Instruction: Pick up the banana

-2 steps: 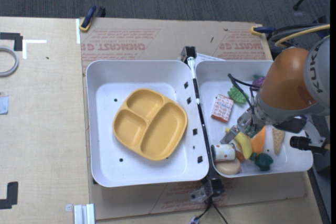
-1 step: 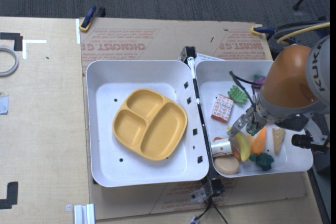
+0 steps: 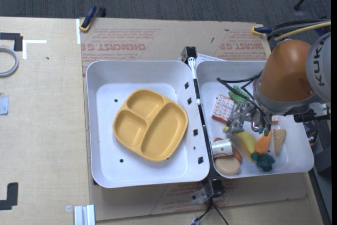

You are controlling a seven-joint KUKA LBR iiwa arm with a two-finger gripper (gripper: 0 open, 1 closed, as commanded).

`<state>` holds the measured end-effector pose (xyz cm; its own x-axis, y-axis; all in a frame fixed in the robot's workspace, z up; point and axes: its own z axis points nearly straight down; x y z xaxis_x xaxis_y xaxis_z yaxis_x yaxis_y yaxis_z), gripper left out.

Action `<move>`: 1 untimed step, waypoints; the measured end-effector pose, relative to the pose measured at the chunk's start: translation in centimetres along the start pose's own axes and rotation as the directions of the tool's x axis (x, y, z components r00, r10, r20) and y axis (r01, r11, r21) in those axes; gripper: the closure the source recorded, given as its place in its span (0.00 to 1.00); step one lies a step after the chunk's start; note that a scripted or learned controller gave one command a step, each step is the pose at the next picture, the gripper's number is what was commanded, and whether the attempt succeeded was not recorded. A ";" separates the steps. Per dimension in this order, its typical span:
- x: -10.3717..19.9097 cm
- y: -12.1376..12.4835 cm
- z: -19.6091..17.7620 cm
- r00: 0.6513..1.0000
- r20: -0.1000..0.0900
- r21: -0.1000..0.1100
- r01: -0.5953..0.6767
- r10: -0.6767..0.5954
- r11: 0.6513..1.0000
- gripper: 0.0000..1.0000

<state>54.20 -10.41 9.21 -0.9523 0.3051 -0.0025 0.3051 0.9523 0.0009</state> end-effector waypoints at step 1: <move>1.6 -1.2 0.0 0.953 -0.001 0.000 0.303 -0.303 0.953 1.00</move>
